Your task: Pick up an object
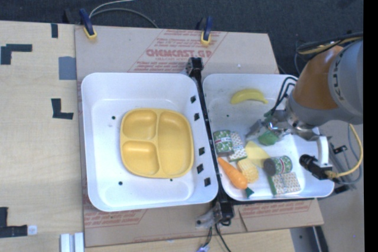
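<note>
- My claw point(267, 127) sits low in the right bin point(307, 193), mid-right of frame; I cannot tell its state.
- A green piece point(269, 138) lies just beneath it.
- Banana point(248, 95) upper, carrot point(232, 173) lower.
- Yellow plate point(157, 143) fills the left bin point(97, 127).

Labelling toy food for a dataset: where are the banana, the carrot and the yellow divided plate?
banana point(248, 96), camera view, middle of its curve
carrot point(232, 173), camera view, orange body
yellow divided plate point(157, 143), camera view, central ridge

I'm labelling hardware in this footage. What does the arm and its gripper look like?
The arm is bulky and rounded, grey with a broad orange band above the wrist. The gripper is small, metallic grey. Black cables loop beside the wrist.
</note>
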`<state>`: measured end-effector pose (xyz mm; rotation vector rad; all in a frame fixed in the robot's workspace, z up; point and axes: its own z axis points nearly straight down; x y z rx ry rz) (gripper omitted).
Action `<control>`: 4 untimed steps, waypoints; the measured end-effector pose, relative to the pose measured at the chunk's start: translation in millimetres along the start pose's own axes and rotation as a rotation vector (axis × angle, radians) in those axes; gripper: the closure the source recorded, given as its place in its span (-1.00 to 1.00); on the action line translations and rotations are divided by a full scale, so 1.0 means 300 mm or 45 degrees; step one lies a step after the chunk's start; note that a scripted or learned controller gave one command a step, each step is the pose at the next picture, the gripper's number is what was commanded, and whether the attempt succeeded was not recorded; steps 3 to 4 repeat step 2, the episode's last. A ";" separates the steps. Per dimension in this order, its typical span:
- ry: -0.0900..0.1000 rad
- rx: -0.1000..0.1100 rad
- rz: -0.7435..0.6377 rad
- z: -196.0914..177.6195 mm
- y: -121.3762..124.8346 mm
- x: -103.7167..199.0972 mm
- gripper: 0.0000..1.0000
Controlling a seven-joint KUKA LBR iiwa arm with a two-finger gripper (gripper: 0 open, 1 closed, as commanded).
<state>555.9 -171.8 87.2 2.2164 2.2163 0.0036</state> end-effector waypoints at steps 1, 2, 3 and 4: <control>0.001 -0.001 -0.001 -0.033 0.002 0.001 1.00; 0.005 0.007 -0.004 -0.325 0.172 0.282 1.00; 0.005 0.007 -0.004 -0.325 0.172 0.282 1.00; 0.005 0.007 -0.004 -0.325 0.172 0.282 1.00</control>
